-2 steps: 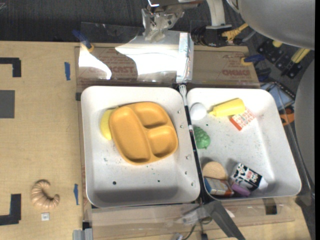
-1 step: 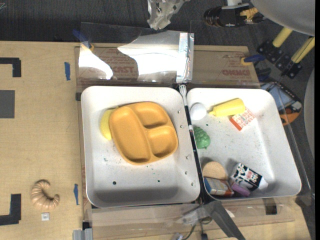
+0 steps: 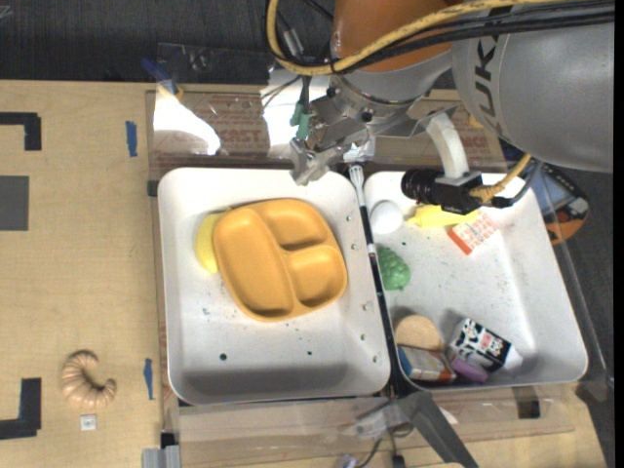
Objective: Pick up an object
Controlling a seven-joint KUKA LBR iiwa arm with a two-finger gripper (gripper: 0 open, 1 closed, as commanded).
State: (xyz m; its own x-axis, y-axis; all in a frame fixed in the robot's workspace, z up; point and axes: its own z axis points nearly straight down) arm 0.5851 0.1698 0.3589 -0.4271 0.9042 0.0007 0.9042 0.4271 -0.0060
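Orange plastic catches the eye from the overhead camera: a divided tray point(image 3: 280, 257) lies in the left bin point(image 3: 185, 349), just below the gripper point(image 3: 314, 161), which hangs over that bin's far rim. Whether its fingers are parted cannot be told from this angle, and nothing shows between them. A yellow object point(image 3: 206, 242) peeks from under the tray's left edge. The tray's long axis runs diagonally, down and right from the gripper, so it looks like the nearest candidate for a grasp.
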